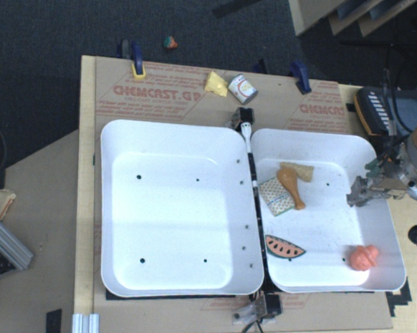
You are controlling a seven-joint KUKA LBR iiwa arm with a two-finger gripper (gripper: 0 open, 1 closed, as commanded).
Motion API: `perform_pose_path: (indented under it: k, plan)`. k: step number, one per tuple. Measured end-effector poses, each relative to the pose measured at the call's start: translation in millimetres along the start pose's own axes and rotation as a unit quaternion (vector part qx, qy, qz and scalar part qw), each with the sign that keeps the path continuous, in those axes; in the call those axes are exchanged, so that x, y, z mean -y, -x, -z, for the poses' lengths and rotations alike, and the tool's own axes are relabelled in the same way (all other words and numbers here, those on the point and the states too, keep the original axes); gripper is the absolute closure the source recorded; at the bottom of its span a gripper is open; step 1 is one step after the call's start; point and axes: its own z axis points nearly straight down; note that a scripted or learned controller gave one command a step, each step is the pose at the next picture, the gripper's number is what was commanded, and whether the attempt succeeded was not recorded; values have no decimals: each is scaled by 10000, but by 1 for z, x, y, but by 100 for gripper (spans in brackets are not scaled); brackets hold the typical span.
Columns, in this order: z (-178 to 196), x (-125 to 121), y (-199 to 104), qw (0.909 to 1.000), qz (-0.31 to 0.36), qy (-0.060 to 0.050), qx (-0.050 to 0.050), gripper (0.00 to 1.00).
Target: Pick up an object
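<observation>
Item: pink rounded lump (363, 258), near-right corner of right white bin (339, 147). My jaws (357, 197), empty; whether parted, I cannot tell. Lump lies nearward of them, close.

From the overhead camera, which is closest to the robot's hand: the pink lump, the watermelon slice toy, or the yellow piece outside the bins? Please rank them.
Measured from the hand at the right bin's right edge:
1. Pink lump, in the right bin's near right corner.
2. Watermelon slice, near the right bin's left wall.
3. Yellow piece, on the board behind the bins.
</observation>
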Motion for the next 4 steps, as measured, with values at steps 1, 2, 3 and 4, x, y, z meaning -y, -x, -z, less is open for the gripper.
perform_pose_path:
  k: [1,2,3,4]
  plan:
    - [68,47,1,10000,-27,59,31,100]
    - [-24,47,-60,10000,6,-4,-1,100]
    - [46,-57,-116,9999,34,106,22,100]
    - [2,-81,-187,10000,17,25,12,100]
